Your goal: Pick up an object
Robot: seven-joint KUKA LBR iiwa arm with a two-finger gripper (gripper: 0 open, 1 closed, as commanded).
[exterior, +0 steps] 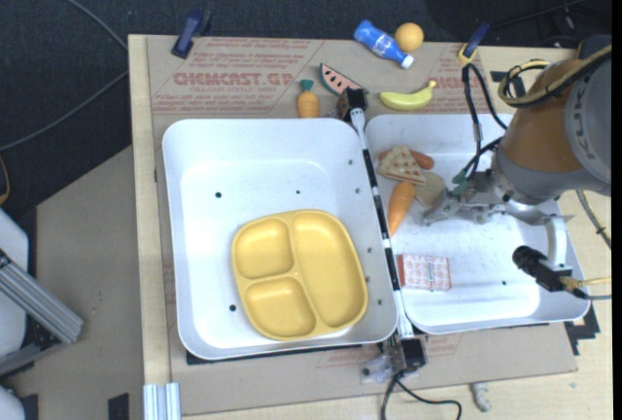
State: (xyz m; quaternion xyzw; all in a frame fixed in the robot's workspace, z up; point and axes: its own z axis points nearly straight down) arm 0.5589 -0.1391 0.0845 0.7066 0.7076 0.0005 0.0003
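In the right bin (pixel 486 306), an orange carrot (pixel 399 205) lies by the left wall. A brown toast slice (pixel 402 164) sits just behind it, and a red-and-white packet (pixel 426 271) lies flat toward the front. My gripper (pixel 439 202) reaches in from the right and sits low over the bin floor, just right of the carrot and below the toast. Nothing shows in its grasp. The grey arm with its orange band (pixel 544 141) covers the bin's right back part.
The left bin (pixel 194 165) holds a yellow divided plate (pixel 297 272). Behind the bins on the board lie a banana (pixel 406 97), a blue bottle (pixel 382 43), an orange ball (pixel 409 36), a watermelon slice (pixel 335 78) and a small carrot (pixel 308 103). Cables hang near the arm.
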